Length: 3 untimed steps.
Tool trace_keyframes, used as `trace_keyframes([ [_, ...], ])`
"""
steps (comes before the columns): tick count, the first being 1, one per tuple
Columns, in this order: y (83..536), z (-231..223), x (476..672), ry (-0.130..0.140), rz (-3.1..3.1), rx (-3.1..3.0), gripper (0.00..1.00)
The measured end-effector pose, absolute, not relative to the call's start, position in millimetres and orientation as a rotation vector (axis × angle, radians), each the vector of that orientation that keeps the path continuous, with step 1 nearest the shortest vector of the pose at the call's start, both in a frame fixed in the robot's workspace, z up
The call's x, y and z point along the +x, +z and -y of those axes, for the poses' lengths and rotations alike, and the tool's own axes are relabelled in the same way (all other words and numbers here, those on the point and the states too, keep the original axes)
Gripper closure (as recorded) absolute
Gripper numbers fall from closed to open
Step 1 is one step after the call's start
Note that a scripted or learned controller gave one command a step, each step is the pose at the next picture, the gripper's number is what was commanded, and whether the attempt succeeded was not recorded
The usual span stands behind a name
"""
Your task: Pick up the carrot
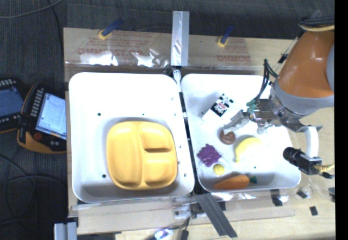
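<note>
From the camera view above, the carrot [232,181] lies flat by the near wall of the right bin [283,176], free to grab. The pincer [232,123] hangs over the brown toy [228,137], well off from the carrot. Whether it's apart or together, I can't tell.

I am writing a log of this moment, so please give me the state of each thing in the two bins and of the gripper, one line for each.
Orange carrot with green end: lying flat at the right bin's near edge, not held.
Yellow banana-like piece: lying loose.
Purple grape bunch: lying loose.
Small brown round piece: lying just below the gripper.
Black-and-white card: lying flat.
Yellow divided plastic tray: right side up in the left bin.
Gripper: above the right bin, away from the carrot.
</note>
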State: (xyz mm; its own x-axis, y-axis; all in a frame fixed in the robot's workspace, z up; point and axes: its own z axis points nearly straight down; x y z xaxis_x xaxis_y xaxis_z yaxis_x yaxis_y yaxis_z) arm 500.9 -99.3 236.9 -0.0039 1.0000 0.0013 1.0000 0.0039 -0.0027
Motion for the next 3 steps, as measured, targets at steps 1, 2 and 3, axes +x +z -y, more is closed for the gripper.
trace_keyframes([
  [1,183,6,496.3,0.002,2.417,-2.002,0.00],
  [2,183,-29,505.3,0.002,2.469,-1.936,0.00],
  [3,182,-67,553.2,0.003,2.480,-1.923,0.00],
])
